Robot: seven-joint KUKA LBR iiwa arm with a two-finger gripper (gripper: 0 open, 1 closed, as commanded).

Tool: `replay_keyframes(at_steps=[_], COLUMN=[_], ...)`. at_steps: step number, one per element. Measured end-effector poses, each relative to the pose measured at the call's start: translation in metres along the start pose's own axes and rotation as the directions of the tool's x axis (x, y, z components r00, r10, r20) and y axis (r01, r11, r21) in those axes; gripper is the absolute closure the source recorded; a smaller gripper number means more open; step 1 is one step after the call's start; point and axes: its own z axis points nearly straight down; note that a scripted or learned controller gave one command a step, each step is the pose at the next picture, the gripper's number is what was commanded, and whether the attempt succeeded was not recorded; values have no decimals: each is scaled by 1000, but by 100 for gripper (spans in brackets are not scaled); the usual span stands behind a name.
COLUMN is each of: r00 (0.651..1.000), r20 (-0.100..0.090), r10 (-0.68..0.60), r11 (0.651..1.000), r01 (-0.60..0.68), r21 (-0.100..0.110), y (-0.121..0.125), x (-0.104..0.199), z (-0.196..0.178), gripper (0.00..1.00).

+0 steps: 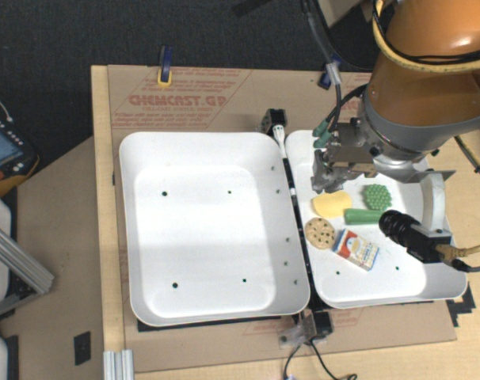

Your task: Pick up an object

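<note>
**Reaching down for a toy**

The tool (329,182) hangs low in the right white bin (382,287), just above the soft yellow lump (332,205). It holds nothing I can see. Next, I think it must drop lower and squeeze.

Five small things lying in right bin (382,290), all near its middle. Yellow soft lump (332,205) sitting flat. Green stick (362,216) lying sideways, touching lump's right side. Bumpy green piece (376,195) resting just above stick. Round tan cookie (320,232) with dark dots lying flat below lump. Small red, white and blue box (356,248) lying tilted just right of cookie.
</note>
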Motion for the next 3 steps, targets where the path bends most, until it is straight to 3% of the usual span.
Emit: replay_keyframes(at_steps=[1, 2, 3], r00=[1000, 1000, 1000], r20=[-2, 1, 3], r10=[-8, -7, 6], r11=[1000, 1000, 1000], r01=[8, 7, -6], r21=[-1, 14, 10], y=[7, -4, 14], x=[24, 46, -56], z=[-45, 22, 49], gripper=[100, 100, 100])
